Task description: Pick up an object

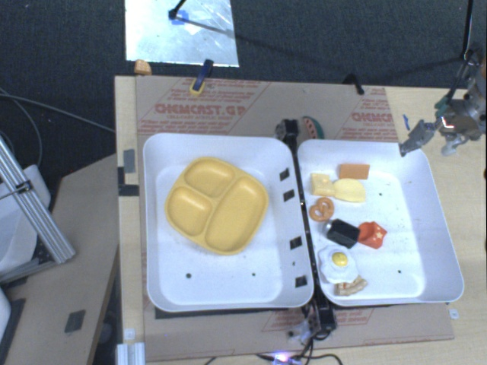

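Resting untouched in the left bin [163, 280] is a yellow divided plate [217, 204], toy food items [346, 211] are seen unlifted in the right bin [434, 226], and the gripper [430, 139], spread wide and empty, is judged not yet descended.

Robot body, as visible at about 3 o'clock of the frame: the gripper [430, 137] assembly is a compact cluster of grey and silver metal parts with a dull finish. One dark grey, tapered finger [415, 138] projects from it toward 8 o'clock; a paler, light-grey piece sits at its 5 o'clock side. A small reddish spot shows on the central block. Detail is blurred; screws, cabling and markings cannot be made out.
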